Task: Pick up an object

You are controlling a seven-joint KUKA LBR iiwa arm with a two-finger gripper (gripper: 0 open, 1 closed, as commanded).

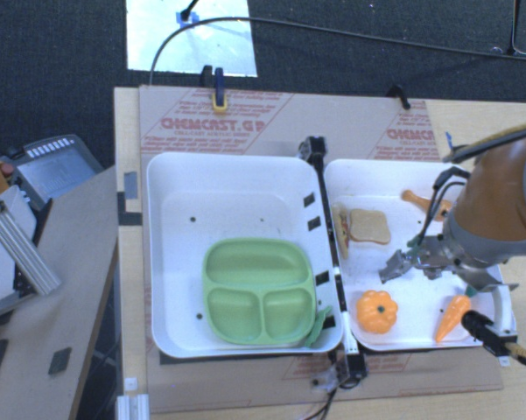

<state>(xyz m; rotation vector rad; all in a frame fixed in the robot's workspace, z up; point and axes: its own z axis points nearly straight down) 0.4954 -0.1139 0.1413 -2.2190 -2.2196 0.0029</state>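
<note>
Camera view puts your two-finger gripper [396, 267] low over the bare floor of the right shallow white plastic bin [368, 175], with the grey arm and its orange band [501, 201] reaching in from the right. You can see nothing between the fingers; whether the jaws stand wide or narrow cannot be told from here.

Your candidates all lie in that bin: a flat tan slice of toy bread [366, 227] just up and left of the gripper, a small round orange toy pumpkin [376, 311] just below it, a tapered orange toy carrot [452, 317] near the bottom right corner, and a small tan wooden-looking piece [414, 199] partly hidden behind the wrist.

What could go wrong, as I judge it: a straight descent would likely close on bare floor between bread and pumpkin. The bread lies flat, so fingers may skate over it; the pumpkin is round and could squirt sideways from an off-centre pinch.

Count: two bins, one green three-compartment plastic tray [258, 289] in the left bin [232, 178], one bread slice, one pumpkin, one carrot, one tan piece
</note>
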